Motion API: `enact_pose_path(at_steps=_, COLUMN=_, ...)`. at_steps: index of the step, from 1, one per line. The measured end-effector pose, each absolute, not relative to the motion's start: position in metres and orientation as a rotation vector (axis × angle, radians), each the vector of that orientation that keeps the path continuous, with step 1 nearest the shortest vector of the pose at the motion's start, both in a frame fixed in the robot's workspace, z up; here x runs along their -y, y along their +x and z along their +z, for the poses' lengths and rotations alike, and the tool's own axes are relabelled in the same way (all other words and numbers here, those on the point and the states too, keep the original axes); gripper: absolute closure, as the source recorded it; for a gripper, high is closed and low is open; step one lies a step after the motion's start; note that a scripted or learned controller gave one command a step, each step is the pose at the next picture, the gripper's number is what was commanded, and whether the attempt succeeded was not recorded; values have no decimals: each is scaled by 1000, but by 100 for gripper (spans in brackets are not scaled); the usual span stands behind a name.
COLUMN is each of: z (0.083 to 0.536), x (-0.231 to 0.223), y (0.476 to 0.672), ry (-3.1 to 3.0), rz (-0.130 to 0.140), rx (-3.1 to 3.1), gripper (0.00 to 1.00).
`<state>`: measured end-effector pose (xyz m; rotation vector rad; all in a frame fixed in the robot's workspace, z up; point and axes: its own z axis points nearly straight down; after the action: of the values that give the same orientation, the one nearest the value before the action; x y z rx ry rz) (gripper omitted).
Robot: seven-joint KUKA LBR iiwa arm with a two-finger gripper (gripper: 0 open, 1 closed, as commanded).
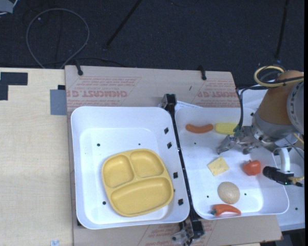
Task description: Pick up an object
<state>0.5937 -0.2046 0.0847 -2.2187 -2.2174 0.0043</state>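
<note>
The arm (285, 104) is cut off at the right edge. The gripper (239, 143) overlaps the yellow item (224, 128), hiding its right end. Finger spacing is too small to resolve.

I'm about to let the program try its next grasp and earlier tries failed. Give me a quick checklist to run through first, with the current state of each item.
1. Gripper inside the right bin: ok, it sits in the upper part.
2. Nothing between its fingers: ok, no object is seen there.
3. Fingers open enough to grasp: cannot tell.
4. Nearby targets: ok, yellow piece, cheese wedge and tomato lie close.
5. Targets lie apart: ok, sausage, egg and carrot lie apart or barely touch.
6. Yellow tray out of the way: ok, in the left bin.
</note>
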Motion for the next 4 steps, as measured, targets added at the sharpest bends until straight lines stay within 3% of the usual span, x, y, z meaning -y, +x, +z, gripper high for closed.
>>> enact_pose_path(at_steps=1, z=97, x=205, y=594, ry=-2222, rz=3, rx=2218, gripper=100)
enact_pose_path(at_steps=4, z=245, x=203, y=611, ry=-2220, rz=-2, rx=2226, gripper=100)
